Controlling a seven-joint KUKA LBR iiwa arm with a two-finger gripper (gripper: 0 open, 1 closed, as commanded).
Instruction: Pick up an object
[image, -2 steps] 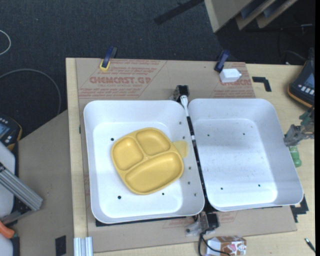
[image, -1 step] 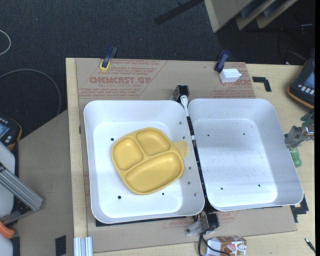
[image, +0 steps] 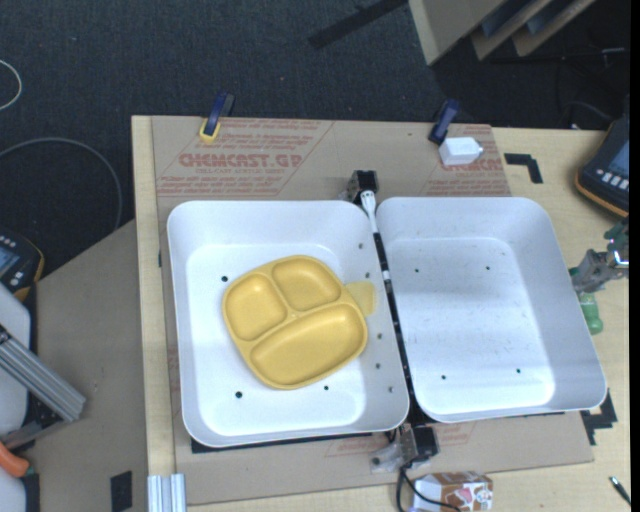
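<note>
A yellow plate (image: 293, 320) with three compartments lies flat in the left white bin (image: 190, 300). It sits a little left of the bin's middle, turned slightly. A small yellow tab (image: 361, 296) sticks out from the plate's right side, towards the divide between the bins. The right white bin (image: 480, 300) shows its bare speckled floor.
Two blue clamps (image: 215, 115) (image: 445, 120) and a white block (image: 460, 151) sit on the cardboard behind the bins. A metal and green fitting (image: 597, 275) stands at the right bin's right rim. A small device with cables (image: 440, 490) lies in front.
</note>
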